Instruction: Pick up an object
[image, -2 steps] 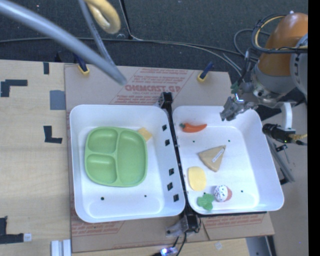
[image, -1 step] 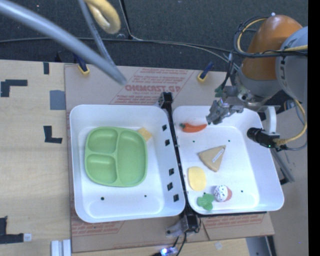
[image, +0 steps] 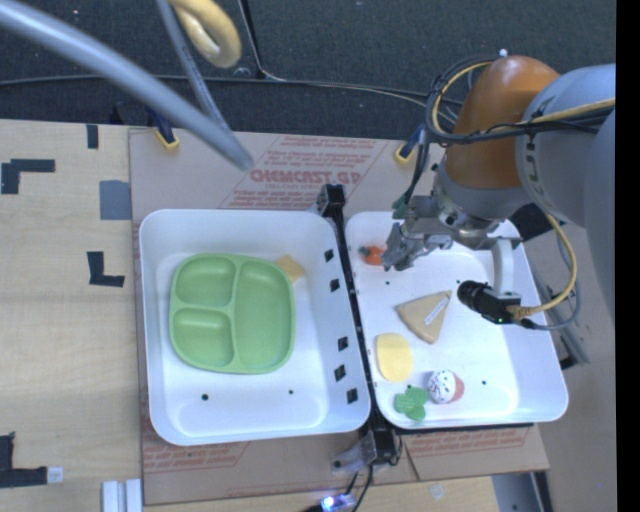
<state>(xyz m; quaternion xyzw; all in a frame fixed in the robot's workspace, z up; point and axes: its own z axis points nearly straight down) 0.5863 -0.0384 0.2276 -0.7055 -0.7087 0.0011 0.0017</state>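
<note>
From the overhead camera view, the counter (image: 60, 300) carries two white bins side by side, and the right bin (image: 530, 385) serves here as the landmark. The arm (image: 520, 110), grey with an orange band, reaches in from the right and ends over the far left part of that bin. Its hand (image: 398, 258) hangs there, pointing down at the bin floor; whether it is wide or narrow cannot be told, and nothing is seen gripped in it. Just to the left of the hand, near the bin's far left corner, lies a small orange piece (image: 372, 256). Toward the middle of the right bin lies a tan wedge (image: 426, 316), and nearer than that a pale yellow piece (image: 393, 357). Along the bin's near edge sit a green piece (image: 410, 403) and, just beside it, a small red-and-white object (image: 443, 387). Left of the right bin, the left bin (image: 240, 410) holds a green divided plate (image: 232, 312) with a small yellow block (image: 290, 267) at the plate's far right corner.
</note>
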